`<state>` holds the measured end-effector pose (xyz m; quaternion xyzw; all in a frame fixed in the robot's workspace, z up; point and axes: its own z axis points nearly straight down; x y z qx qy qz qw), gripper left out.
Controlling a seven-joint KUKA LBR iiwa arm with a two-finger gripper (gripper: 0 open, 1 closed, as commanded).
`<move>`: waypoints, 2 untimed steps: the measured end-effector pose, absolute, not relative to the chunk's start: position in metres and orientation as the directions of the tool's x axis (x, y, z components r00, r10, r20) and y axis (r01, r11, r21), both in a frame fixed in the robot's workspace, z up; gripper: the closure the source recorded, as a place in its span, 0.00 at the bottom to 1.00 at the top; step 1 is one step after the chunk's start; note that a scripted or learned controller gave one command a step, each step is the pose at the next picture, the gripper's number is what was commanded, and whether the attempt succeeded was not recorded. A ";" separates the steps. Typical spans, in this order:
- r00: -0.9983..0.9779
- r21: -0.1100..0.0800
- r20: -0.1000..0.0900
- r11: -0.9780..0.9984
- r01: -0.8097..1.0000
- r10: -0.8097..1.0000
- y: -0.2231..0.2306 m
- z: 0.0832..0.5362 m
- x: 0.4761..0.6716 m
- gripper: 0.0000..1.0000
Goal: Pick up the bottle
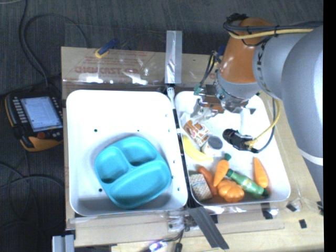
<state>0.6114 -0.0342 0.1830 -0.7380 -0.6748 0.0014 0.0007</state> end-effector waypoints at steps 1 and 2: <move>-0.075 -0.003 0.000 0.075 0.997 0.997 -0.042 0.183 0.554 1.00; -0.075 -0.005 0.001 0.075 0.997 0.997 -0.042 0.191 0.554 1.00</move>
